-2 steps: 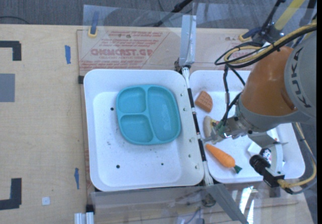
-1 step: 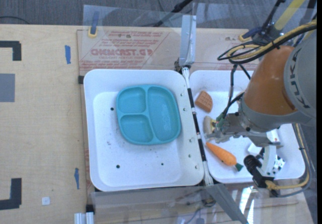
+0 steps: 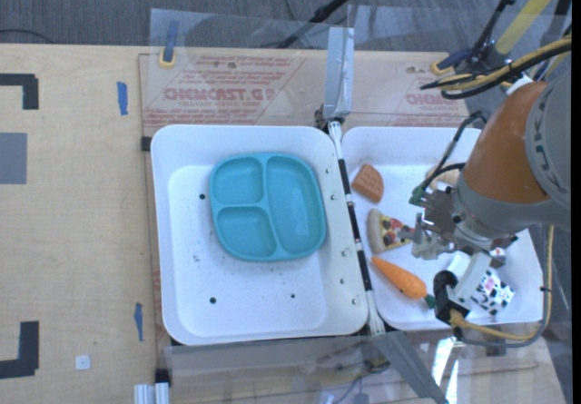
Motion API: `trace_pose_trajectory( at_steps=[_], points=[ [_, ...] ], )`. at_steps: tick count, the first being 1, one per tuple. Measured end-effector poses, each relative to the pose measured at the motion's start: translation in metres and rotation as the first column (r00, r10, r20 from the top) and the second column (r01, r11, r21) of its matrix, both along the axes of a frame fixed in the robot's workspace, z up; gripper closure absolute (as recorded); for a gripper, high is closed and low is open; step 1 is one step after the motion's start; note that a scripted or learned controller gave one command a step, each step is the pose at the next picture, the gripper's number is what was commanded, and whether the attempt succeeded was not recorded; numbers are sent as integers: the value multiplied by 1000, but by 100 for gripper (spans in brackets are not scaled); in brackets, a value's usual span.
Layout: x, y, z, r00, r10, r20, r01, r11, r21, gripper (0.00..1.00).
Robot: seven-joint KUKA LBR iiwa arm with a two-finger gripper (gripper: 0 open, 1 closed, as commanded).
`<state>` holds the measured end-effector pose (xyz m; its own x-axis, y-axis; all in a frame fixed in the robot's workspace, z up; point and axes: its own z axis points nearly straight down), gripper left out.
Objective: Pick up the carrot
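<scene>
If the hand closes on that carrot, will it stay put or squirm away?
The carrot looks rounded and tapered, so it may roll or slip toward its thin end. It looks like rigid toy plastic, probably light. It lies near the right bin's front wall, limiting approach.

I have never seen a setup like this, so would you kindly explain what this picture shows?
One camera, fixed above a bench, looks down at a slant on two shallow white bins. The grey and orange machine on the right is a robot arm, and its grasping claw hangs over the right bin. That bin holds a carrot, a pizza slice, a brown bread-like piece and a white spotted item. The left bin holds a teal divided plate. The carrot lies on the bin floor, not held.
</scene>
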<state>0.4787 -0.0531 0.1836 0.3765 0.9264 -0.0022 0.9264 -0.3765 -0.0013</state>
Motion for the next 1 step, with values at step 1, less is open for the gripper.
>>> trace_pose_trajectory(
  at_steps=[1],
  points=[
    [0, 17, 0, 976, -219, 0, 219, 976, 0, 100]
  ],
)
